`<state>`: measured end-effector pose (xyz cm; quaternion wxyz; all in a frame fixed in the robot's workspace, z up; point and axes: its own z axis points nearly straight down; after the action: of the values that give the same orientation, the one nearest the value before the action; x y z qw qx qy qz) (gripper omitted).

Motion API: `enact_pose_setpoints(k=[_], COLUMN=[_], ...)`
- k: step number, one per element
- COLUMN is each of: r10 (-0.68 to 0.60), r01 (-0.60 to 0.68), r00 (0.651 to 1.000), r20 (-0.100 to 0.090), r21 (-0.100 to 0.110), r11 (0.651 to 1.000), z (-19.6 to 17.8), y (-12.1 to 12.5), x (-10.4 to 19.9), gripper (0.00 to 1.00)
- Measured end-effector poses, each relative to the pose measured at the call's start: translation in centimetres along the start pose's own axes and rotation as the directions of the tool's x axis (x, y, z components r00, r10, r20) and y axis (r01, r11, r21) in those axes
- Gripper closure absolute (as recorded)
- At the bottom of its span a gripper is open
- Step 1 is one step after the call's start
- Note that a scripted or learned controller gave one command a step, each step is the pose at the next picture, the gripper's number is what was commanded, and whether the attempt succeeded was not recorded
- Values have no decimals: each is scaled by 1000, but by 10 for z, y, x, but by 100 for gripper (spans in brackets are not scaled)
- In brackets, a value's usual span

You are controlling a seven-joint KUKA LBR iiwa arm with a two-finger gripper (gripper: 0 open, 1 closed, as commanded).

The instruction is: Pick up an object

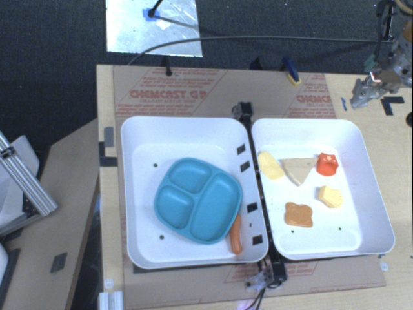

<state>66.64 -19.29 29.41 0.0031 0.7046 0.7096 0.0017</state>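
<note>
In the right bin [368, 173] lie a pale yellow lemon-like piece [270, 165], a beige wedge [296, 170], a red strawberry-like piece [327, 163], a yellow cheese-like chunk [330, 196] and a brown biscuit-like piece [299, 215]. The left bin [139, 147] holds a blue divided plate [198, 199] with an orange sausage [236, 233] lying against its right side. My gripper [365, 90] hangs at the far right, above the bench behind the right bin, well away from all the objects, with nothing seen in it.
A black clip strip [248, 166] joins the two bins along the middle. A shiny metal sheet [152, 17] lies on the dark floor at the back. An aluminium profile [22, 176] stands at the left edge.
</note>
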Motion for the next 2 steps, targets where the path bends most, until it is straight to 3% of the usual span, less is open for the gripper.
enact_pose_setpoints(k=[2], r10=[-1], r01=[1], r00=[1000], r20=[-3], r21=[7], r11=[1000], z=[24], y=[-33], x=[94], gripper=[100])
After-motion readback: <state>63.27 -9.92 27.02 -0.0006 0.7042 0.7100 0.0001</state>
